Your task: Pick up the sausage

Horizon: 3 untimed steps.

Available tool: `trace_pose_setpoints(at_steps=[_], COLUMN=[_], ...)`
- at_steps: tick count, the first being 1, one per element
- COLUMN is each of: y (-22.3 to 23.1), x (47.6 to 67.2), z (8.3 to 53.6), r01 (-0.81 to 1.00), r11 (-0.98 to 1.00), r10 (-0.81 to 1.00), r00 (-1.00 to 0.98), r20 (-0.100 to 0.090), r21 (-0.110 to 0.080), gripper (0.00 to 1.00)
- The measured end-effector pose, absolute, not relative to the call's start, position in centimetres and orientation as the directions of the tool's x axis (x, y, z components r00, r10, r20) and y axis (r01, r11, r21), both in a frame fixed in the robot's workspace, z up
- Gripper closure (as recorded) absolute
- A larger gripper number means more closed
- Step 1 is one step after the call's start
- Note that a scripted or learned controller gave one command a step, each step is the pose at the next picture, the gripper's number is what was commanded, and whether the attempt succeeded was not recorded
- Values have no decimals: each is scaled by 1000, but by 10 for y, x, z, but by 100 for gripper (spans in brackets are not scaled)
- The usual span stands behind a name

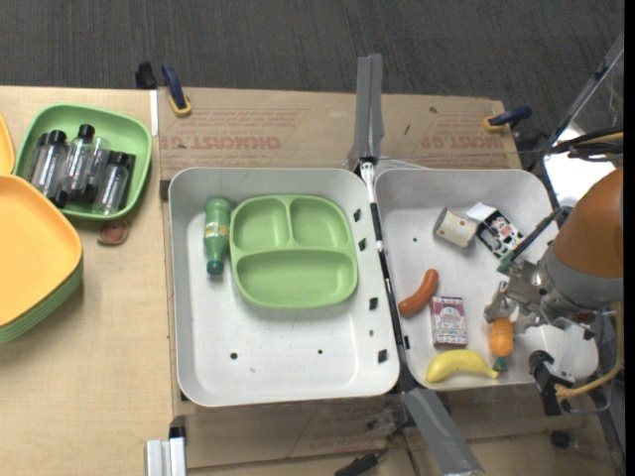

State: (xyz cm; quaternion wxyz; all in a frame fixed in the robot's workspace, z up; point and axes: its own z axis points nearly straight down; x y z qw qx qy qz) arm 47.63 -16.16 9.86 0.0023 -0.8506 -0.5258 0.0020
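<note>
**Colours across the 2 bins and the counter**

The sausage [418,293] is reddish orange. Near it in the white right bin [417,201] lie a yellow banana [460,367], a small orange fruit [501,338], a pink and white carton [449,321], a cream-coloured block [456,228] and a white packet with dark and red print [495,229]. The white left bin [278,365] carries a light green divided plate [294,251] and a green bottle [216,234]. The counter [79,375] is tan wood; on it sit yellow-orange plates [35,266] and a green tray [84,162] of clear, black-capped bottles [79,165].
</note>
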Motion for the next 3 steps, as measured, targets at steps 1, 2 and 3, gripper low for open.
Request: trace_pose_setpoints(at_steps=[1, 2, 3], y=[-162, -127, -128], x=[476, 477, 477], z=[99, 91, 99], r01=[895, 956, 956], r11=[-447, -292, -295], r10=[895, 956, 956], r00=[447, 292, 295], r20=[-1, 0, 0], r21=[-6, -3, -4], gripper=[0, 0, 100])
